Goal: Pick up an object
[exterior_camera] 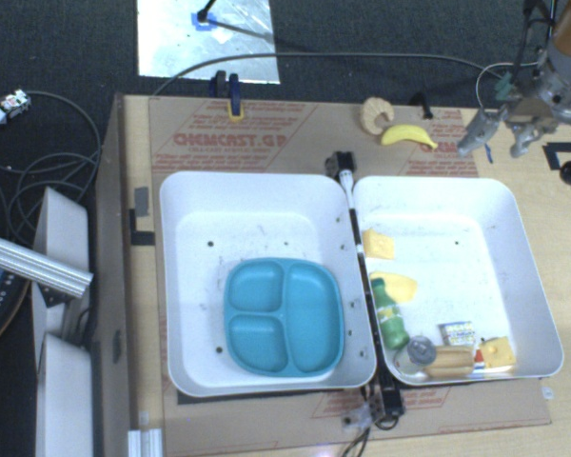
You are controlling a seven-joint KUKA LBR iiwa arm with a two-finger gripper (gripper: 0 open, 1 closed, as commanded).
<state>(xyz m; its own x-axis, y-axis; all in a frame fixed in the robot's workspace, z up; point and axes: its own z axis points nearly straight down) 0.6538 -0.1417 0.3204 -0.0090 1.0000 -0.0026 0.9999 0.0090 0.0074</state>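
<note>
Hovering gripper (500, 143) spread open, holding nothing, just beyond right bin (514, 208) far rim, near banana (408, 136); picking not yet begun.

Dark carpet floor (57, 27) surrounds the tabletop (266, 131), a brown board printed with red lettering. A shiny metal sheet (205, 27) lies on the floor beyond it, and black cables (38, 150) trail at left.

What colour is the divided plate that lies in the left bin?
Light blue. The divided plate shows clearly in the camera view, inside the left bin.
</note>
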